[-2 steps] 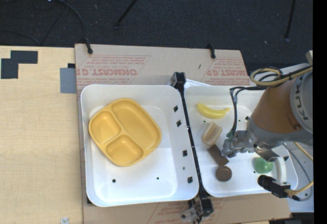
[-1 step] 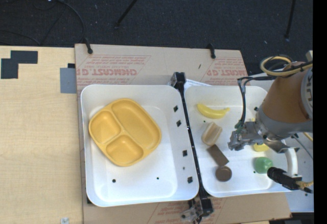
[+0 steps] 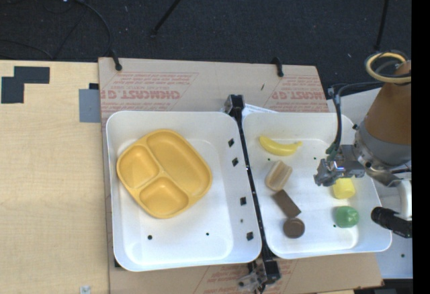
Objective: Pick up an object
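My gripper (image 3: 328, 173) hangs over the right part of the right bin (image 3: 312, 246), its metal tip low above the floor. A small yellow block (image 3: 344, 188) lies just below and to the right of the tip, close to it; whether they touch I cannot tell. A green ball (image 3: 346, 217) rests nearer the front edge. A yellow banana (image 3: 279, 145) lies at the back of the bin. A tan cylinder (image 3: 277, 175), a dark brown block (image 3: 287, 203) and a brown round piece (image 3: 293, 227) run down the bin's left side.
The left bin (image 3: 168, 246) holds a yellow divided plate (image 3: 163, 172). A black divider (image 3: 246, 182) separates the bins. The arm's orange band and grey wrist (image 3: 390, 121) rise over the right bin's right wall.
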Robot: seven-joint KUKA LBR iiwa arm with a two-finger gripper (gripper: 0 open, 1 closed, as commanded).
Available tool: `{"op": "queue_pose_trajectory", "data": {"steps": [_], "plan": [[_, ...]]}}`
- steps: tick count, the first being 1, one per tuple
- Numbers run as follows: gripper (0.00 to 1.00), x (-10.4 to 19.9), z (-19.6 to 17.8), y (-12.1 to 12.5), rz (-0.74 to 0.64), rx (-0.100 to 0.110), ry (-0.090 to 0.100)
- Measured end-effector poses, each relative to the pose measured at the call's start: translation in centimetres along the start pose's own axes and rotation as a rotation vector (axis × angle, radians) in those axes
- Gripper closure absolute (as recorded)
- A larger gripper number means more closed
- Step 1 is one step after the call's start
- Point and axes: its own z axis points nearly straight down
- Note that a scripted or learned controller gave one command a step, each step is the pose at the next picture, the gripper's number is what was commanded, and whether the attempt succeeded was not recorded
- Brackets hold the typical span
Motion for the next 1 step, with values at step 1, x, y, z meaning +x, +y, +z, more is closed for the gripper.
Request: {"op": "queue_pose_trajectory", "data": {"steps": [1], "plan": [[1.00, -0.64, -4.70, 0.78, 0.000, 0.001, 0.000]]}}
